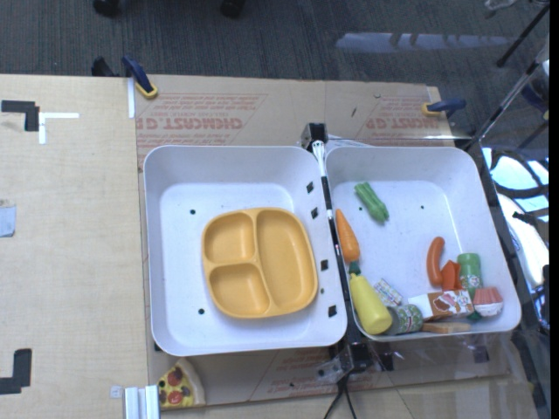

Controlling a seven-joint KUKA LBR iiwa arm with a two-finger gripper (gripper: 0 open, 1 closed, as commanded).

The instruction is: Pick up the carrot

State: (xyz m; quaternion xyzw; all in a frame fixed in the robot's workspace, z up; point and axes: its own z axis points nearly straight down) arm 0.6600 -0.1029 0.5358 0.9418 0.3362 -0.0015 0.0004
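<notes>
A wooden bench (61, 260) covered partly with cardboard (262, 112) holds two white bins. The left bin (166, 234) contains a yellow divided plate (259, 262). In the right bin (454, 182), the carrot (348, 237) lies against the left wall, just far of a yellow bottle (369, 306), with a green pepper (371, 202) nearby.

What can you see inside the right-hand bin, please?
The carrot lies along the left wall of the right bin, with a green vegetable, a yellow bottle and packets heaped in the near corner. Whatever is under that heap is hidden.
</notes>
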